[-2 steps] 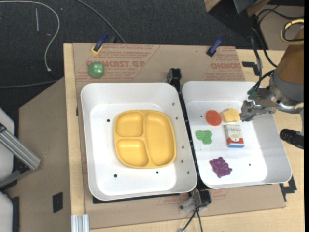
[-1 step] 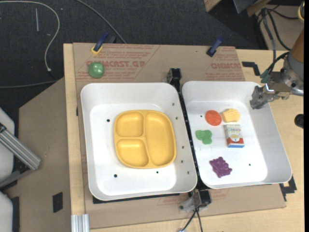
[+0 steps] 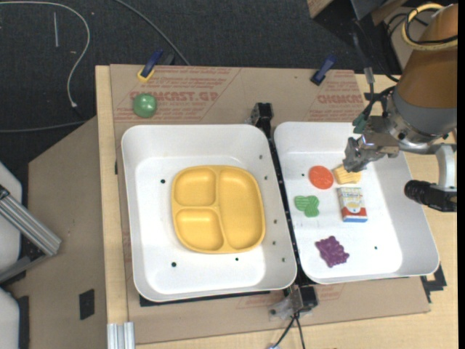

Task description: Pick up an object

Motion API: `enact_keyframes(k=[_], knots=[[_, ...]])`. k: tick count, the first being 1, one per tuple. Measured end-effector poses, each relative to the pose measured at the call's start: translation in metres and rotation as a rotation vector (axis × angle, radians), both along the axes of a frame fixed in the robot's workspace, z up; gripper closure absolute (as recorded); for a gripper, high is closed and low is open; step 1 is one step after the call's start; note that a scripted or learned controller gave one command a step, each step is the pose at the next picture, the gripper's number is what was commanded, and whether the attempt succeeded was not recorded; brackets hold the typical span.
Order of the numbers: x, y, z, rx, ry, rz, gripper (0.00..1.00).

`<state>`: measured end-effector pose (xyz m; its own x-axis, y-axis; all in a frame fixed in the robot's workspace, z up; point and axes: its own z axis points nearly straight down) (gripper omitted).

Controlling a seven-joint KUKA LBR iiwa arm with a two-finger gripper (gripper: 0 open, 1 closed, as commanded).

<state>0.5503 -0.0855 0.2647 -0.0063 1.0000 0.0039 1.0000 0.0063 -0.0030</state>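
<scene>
The gripper (image 3: 354, 158) hangs low in the right bin (image 3: 407, 260), seemingly touching a yellow block (image 3: 347, 175) beside the orange disc (image 3: 321, 177). Its grip cannot be told.

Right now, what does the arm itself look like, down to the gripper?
The arm enters from the right of the camera view: a bulky rounded body with a broad orange band over a grey wrist section. Thin dark cables run along the wrist. Below sits a compact grey metal gripper with small dark fittings. I can read no markings on it.
</scene>
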Motion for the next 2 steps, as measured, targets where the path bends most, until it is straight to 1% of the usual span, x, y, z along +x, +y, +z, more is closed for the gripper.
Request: enact_keyframes(k=[1,2], knots=[[0.001,0.058,-0.005,-0.001,0.000,0.000,1.00],[-0.013,0.113,-0.028,0.000,0.003,0.000,1.00]])
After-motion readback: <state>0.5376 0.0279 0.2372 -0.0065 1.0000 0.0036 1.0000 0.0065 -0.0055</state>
